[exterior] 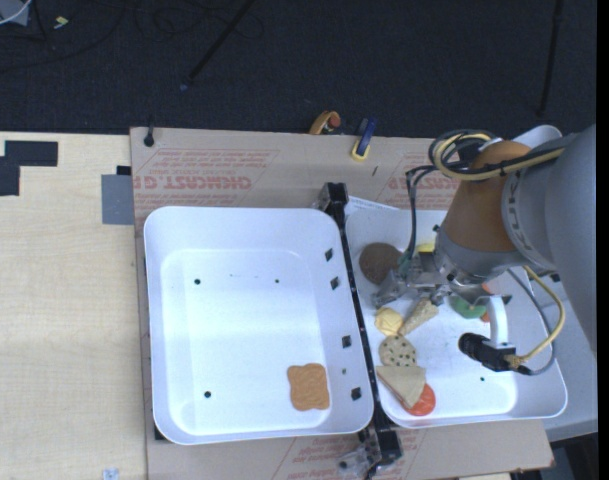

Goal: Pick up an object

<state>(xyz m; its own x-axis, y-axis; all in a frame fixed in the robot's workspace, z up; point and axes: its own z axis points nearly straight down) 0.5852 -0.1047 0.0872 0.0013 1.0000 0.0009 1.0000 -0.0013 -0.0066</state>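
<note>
Reaching into right bin [544, 393], claw [416, 293] hangs low at frame centre-right above crowded pile: yellow piece [389, 320], cookie [397, 351], wedge [402, 379], brown disc [378, 261]. Claw opening: cannot tell. Risk: tight packing, likely glancing off neighbours, closing on nothing. Waffle [308, 386] lies apart in left bin [174, 228].

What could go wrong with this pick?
1. The gripper sits low in the right bin, over a tight cluster: yellow piece, cookie, wedge. It may nudge or grab more than one.
2. The brown disc lies right beside it and could get pushed against the bin wall.
3. The toast in the left bin lies far from the gripper.
</note>
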